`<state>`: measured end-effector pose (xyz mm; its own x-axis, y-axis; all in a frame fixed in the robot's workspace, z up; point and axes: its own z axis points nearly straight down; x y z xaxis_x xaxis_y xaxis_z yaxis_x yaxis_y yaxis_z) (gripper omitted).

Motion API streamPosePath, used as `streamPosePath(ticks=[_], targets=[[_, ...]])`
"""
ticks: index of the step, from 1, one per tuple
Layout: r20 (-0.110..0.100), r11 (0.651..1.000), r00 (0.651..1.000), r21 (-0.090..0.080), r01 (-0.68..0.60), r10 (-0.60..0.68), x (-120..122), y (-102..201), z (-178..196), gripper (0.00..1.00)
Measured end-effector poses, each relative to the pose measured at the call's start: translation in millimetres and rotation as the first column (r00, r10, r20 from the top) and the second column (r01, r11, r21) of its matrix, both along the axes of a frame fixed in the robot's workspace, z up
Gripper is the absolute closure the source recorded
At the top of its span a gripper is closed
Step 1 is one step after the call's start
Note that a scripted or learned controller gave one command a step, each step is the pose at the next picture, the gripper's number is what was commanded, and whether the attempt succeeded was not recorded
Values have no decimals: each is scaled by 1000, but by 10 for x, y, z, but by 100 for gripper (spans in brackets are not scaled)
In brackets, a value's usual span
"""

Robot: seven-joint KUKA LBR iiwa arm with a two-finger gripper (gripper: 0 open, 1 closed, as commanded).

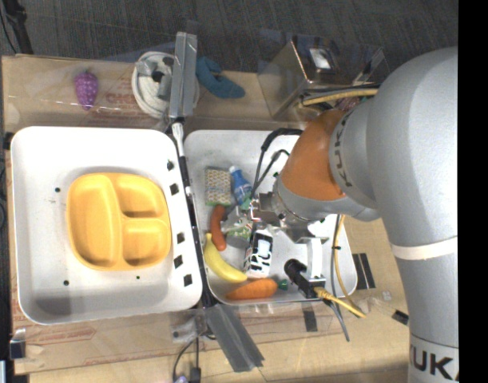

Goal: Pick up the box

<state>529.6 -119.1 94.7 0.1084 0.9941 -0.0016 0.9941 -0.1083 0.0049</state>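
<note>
Where the right bin nears the viewer: carrot at 6 o'clock, banana beside it.
Box: black-and-white, just above the carrot, under the wrist.
Gripper: above the box; jaws hidden, cannot tell.
Left bin: yellow tray, 9 o'clock.

Cannot tell how the gripper stands, buried under the orange wrist and a tangle of cables. Cannot read the print on the small black-and-white box just below it. Arm cut off at the bottom edge.
</note>
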Motion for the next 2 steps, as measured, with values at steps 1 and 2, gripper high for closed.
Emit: streamPosePath(ticks=[1, 2], targets=[[-8, 994, 994, 4, -107, 107, 709, 168, -29, 0], [-8, 1000, 1000, 3, -28, 28, 1178, 235, -28, 0]])
